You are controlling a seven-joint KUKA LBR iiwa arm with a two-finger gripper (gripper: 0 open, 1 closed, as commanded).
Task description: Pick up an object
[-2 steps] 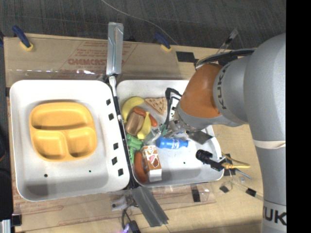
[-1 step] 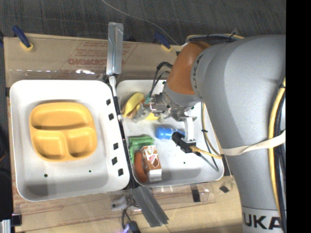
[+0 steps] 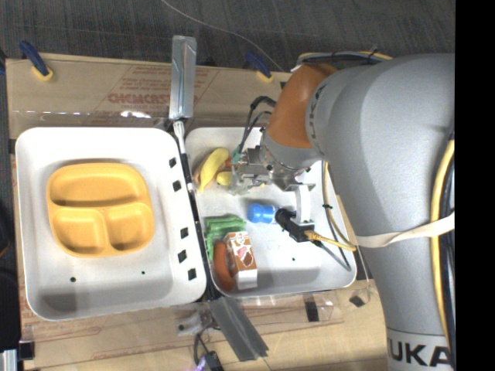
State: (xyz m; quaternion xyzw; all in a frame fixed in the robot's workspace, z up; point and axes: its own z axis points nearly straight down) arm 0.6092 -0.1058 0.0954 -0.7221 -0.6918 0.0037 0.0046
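My gripper (image 3: 241, 170) reaches down into the right bin (image 3: 325, 273) near its back left corner, right beside a yellow banana (image 3: 210, 167). Its tips sit at the banana's right end. A small blue cylinder (image 3: 261, 212) lies just in front of the gripper. Near the bin's front left lie a green item (image 3: 220, 227), a brown rounded item (image 3: 223, 261) and a small carton with a red and white print (image 3: 243, 256).
The left bin (image 3: 31, 277) holds a yellow sectioned tray (image 3: 99, 205). A metal divider (image 3: 182, 76) runs between the bins at the back. The grey arm (image 3: 394, 168) covers the right bin's right side.
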